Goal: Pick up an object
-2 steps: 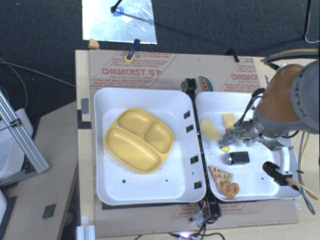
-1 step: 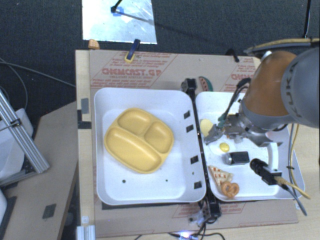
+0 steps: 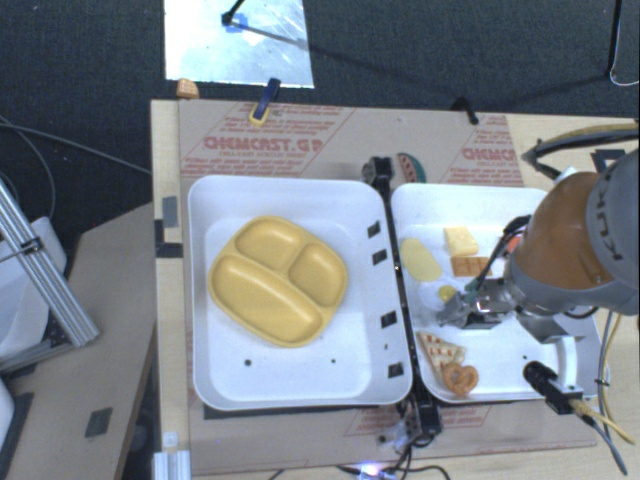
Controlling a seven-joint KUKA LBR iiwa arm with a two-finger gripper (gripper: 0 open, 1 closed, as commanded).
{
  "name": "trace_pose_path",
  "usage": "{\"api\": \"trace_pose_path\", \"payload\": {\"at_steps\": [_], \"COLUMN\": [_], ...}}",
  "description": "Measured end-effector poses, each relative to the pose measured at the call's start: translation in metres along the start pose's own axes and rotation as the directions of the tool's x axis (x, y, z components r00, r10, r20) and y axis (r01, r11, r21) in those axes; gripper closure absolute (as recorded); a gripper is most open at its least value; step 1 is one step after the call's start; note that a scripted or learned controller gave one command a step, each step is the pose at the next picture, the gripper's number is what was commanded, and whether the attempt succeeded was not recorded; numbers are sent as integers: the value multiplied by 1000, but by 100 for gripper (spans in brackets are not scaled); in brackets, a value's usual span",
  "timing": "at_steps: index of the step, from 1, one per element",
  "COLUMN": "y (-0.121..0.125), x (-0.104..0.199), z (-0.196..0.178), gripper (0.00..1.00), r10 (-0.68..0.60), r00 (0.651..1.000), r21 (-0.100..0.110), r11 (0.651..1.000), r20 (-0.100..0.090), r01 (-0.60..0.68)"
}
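Observation:
My gripper point(image 3: 462, 311) hangs low over the middle of the right bin point(image 3: 425, 200), its metal fingers pointing left. A small yellow piece point(image 3: 446, 293) lies just up-left of its tips. A pale yellow oval point(image 3: 420, 260) sits at the bin's left, with a yellow cracker point(image 3: 461, 240) and an orange cracker point(image 3: 469, 265) behind the gripper. A waffle slice point(image 3: 437, 348) and a pretzel point(image 3: 461, 378) lie at the front of the bin. Nothing shows between the fingers.
The left bin point(image 3: 215, 208) holds a yellow divided plate point(image 3: 278, 280). The arm's orange band and grey body point(image 3: 570, 243) cover the right bin's right side. A divider with black clips point(image 3: 392, 278) runs between the bins.

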State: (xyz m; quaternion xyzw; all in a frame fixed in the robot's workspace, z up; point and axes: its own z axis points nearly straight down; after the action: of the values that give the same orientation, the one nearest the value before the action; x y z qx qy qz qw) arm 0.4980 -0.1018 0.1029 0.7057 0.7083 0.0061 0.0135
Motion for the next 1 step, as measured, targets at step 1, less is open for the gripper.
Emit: {"api": "trace_pose_path", "payload": {"at_steps": [1], "y": [64], "x": [4], "z": [-47], "gripper": [0], "r10": [-3], "r00": [1000], "r21": [17], "r11": [1000], "r20": [-8], "r01": [3]}}
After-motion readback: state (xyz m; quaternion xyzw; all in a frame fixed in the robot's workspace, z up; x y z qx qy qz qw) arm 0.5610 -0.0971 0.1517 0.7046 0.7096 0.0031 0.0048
